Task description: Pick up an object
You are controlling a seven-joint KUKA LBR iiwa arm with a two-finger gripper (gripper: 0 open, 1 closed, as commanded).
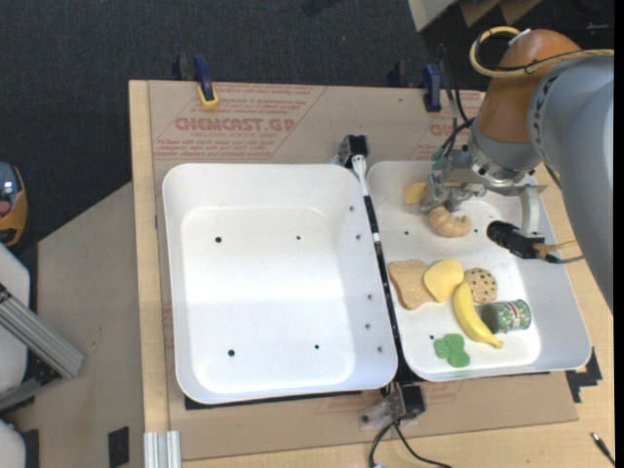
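My gripper [447, 197] hangs low over the far part of the right bin [561, 344], reaching in from the right. Just below it lies a tan croissant [449, 224], very close to the gripper; whether they touch I cannot make out. A small yellow piece [415, 194] lies to the gripper's left. Toward the front of the same bin sit a slice of bread [408, 284], a yellow rounded piece [443, 279], a speckled cookie [481, 284], a banana [474, 319], a green can [510, 315] and a green leafy toy [450, 349].
The left bin [185, 203] stands beside the right one, their rims meeting along a dark strip [372, 237]. Both rest on a brown board [244, 115] held by blue clamps [204, 70] at the back.
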